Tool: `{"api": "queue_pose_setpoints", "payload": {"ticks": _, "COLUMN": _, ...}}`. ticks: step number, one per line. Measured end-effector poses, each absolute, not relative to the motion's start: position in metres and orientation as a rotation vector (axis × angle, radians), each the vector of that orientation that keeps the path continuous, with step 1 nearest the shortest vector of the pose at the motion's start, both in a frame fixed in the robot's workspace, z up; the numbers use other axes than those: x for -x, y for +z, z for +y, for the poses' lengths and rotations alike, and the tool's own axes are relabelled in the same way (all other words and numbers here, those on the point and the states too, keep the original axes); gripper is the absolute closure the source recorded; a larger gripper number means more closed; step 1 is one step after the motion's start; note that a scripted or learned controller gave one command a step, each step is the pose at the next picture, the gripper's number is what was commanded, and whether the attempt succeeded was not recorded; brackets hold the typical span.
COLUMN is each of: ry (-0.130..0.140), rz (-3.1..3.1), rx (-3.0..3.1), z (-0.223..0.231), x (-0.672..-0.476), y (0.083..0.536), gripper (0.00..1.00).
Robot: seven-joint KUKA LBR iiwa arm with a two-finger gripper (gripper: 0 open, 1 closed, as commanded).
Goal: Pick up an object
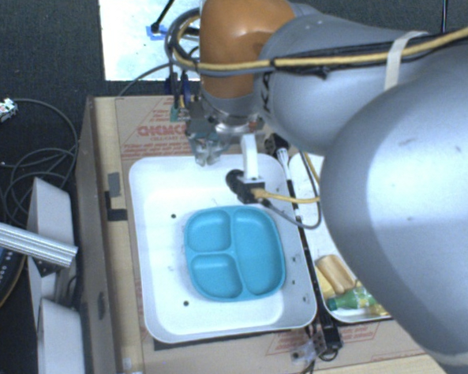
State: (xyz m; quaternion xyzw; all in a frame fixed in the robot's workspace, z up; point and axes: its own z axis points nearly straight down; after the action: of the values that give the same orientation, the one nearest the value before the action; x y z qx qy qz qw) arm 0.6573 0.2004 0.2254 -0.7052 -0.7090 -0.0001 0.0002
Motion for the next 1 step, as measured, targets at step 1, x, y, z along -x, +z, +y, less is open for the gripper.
{"api": "queue_pose_setpoints", "payload": {"ticks": 1, "ry": -0.002, "rz": -2.228, "rx": 2.216, "z": 0.2001, "x": -0.6577, "y": 0.2264, "gripper": 0.00}}
